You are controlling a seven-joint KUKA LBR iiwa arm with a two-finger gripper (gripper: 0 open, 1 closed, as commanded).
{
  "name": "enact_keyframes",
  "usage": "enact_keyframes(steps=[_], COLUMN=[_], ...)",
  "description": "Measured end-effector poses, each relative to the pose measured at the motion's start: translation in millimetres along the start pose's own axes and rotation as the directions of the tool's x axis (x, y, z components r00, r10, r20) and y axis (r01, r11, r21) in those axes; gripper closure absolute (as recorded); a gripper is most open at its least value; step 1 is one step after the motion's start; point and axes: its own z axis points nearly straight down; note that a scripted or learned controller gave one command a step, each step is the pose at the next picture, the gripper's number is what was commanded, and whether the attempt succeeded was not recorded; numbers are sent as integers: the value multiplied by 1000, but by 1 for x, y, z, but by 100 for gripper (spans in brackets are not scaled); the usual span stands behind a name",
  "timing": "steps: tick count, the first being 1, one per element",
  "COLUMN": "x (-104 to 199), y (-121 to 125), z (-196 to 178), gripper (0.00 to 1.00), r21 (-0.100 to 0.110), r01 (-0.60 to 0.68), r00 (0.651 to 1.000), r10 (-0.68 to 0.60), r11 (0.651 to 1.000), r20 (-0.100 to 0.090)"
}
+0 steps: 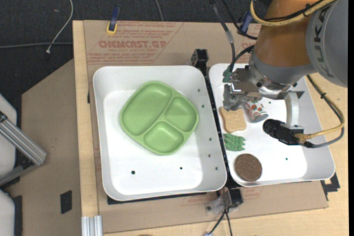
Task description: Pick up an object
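- I saw the gripper [239,98] low in the right bin [315,166], right of the frame's centre; I could not tell its state.
- A tan cracker [234,121] lay just below it, possibly touching.
- A green leafy piece [233,142] and a brown disc [248,166] sat further down.
- A green divided plate [159,116] lay in the left bin [110,174].

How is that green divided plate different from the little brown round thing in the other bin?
The green plate is a large, rounded square with three compartments; the brown disc is small, round and undivided. The plate is pale green, the disc dark brown. The plate lies alone in the left bin; the disc lies in the right bin near its front edge, among other small items. Both lie flat, apart from the gripper.
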Motion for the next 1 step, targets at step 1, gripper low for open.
enact_keyframes(steps=[1], x=[51], y=[-6], z=[20], gripper=[100], r21=[2], r01=[-1], r00=[1000], r10=[1], r11=[1000], r20=[1])
